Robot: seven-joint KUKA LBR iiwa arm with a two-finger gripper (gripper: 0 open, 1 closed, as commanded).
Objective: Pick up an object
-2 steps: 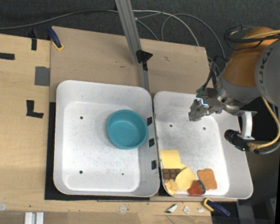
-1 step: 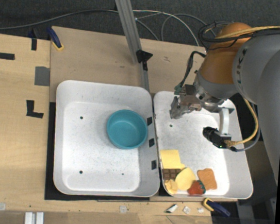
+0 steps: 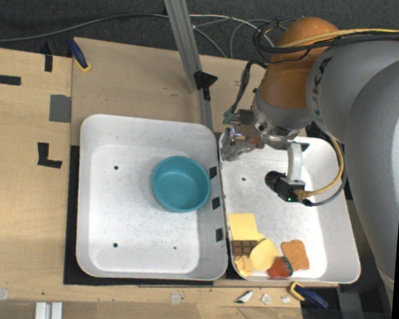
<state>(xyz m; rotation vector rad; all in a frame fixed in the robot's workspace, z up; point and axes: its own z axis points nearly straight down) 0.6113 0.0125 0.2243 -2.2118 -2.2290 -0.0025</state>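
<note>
While the grey arm (image 3: 369, 121) reaches in from the right, its orange band (image 3: 295, 63) sits above the wrist and its hand (image 3: 237, 146) hangs at the upper left corner of the right bin (image 3: 318, 228), close to the wall where the two bins meet. The hand is small and partly blurred against the white plastic, so I cannot tell how it is set, and nothing can be made out in its grip. A black camera-like unit (image 3: 284, 186) with a yellow cable (image 3: 333, 177) hangs from the wrist over the middle of that bin. The objects lie in a cluster at the near end of the right bin, well apart from the hand: a yellow block (image 3: 243, 226), a small brown chocolate-like piece (image 3: 242, 247) just below it, a pale yellow rounded piece (image 3: 262, 253) beside that, a red item (image 3: 281, 267) touching the rounded piece, and an orange-brown slice (image 3: 296, 254) to the right. In the left bin (image 3: 105, 203) a teal bowl (image 3: 180, 183) stands upright, right of centre and near the dividing wall. Both bins rest on the tan tabletop (image 3: 16, 195), which carries black tape marks (image 3: 46, 154), and a grey metal pole (image 3: 188, 50) slants down behind the bins.
</note>
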